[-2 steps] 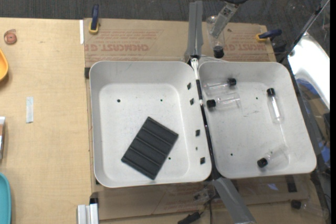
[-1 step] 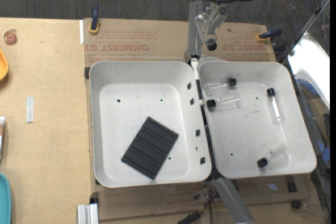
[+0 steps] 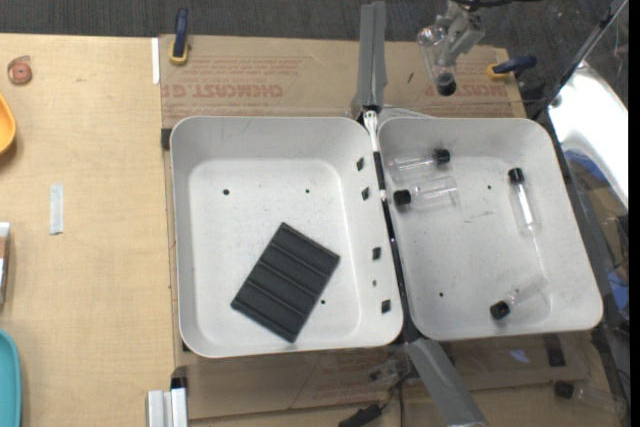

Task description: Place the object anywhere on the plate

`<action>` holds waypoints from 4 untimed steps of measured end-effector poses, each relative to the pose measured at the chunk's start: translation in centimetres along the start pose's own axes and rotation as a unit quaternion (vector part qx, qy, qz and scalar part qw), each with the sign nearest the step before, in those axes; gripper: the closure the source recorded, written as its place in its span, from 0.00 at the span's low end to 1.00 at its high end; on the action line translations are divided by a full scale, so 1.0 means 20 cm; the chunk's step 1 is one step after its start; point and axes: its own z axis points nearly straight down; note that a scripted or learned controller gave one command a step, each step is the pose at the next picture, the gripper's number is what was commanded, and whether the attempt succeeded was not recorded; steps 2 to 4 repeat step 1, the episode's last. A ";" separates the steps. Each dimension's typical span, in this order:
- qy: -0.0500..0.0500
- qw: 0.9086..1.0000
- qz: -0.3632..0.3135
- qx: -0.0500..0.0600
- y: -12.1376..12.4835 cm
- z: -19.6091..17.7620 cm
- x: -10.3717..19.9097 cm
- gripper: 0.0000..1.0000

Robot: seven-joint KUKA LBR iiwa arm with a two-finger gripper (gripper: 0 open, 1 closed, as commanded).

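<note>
The end effector (image 3: 447,65) hangs above the far rim of the right shallow white bin (image 3: 570,245), pinching a clear plastic vial with a black cap (image 3: 441,55). The left shallow white bin (image 3: 200,245) holds the dark ribbed rectangular plate (image 3: 287,281). The vial looks light, stiff and slippery; mid-body is probably the safest hold

Red printed lettering runs across the flattened cardboard sheet (image 3: 250,75) at the upper middle of the frame, just above the left white bin (image 3: 190,215). It appears upside down and mirrored; the larger line seems to read "CHEMCAST", and the smaller lines are too blurred to read.
</note>
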 end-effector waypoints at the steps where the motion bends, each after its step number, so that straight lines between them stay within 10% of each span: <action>1: -0.001 1.000 0.000 0.002 0.00 -0.04 0.00 1.00; 4: -0.001 1.000 0.000 0.002 0.00 -0.04 0.00 1.00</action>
